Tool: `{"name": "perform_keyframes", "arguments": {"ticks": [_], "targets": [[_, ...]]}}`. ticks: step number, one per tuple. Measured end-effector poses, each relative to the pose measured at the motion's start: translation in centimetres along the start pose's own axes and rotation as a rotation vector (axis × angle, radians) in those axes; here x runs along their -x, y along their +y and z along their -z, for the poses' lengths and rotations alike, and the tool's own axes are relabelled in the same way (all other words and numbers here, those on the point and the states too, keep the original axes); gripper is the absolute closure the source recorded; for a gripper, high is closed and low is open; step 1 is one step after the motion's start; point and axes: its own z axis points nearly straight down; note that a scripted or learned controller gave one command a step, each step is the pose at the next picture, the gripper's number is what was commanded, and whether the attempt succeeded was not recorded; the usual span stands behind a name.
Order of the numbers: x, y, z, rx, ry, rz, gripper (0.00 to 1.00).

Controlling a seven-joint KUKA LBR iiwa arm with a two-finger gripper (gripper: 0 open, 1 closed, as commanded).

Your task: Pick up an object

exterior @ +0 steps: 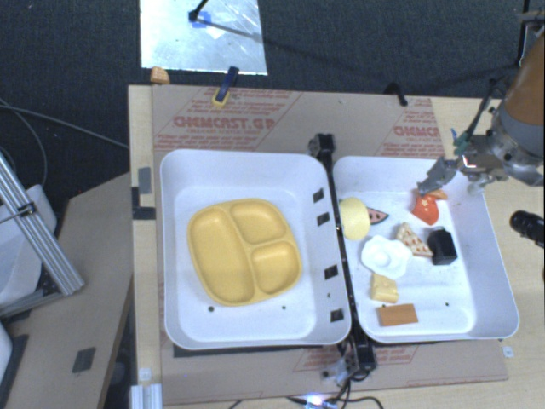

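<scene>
Cardboard [223,123] reads "CHEMCAST G P"

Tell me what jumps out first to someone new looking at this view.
The yellow divided tray dominates the left bin. The right bin holds a cluster of small toy foods, including a white fried egg mid-bin and a red piece near the far edge. The gripper hovers just above that red piece.

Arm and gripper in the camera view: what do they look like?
At the frame's right edge, the arm shows an orange-brown band above a grey wrist section. The gripper is grey metal, slim and tapering towards the right bin. Thin dark cables run alongside the wrist, and a small bright spot shows on the gripper body. Markings are too blurred to read.
</scene>
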Motion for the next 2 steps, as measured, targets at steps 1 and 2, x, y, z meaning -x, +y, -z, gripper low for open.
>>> {"name": "perform_keyframes", "arguments": {"ticks": [1, 2], "targets": [[3.0, 3.1, -18.3, -0.008, 0.001, -0.002, 0.0], [6.5, 8.0, -14.0, 0.009, -0.004, 0.001, 0.0]]}}
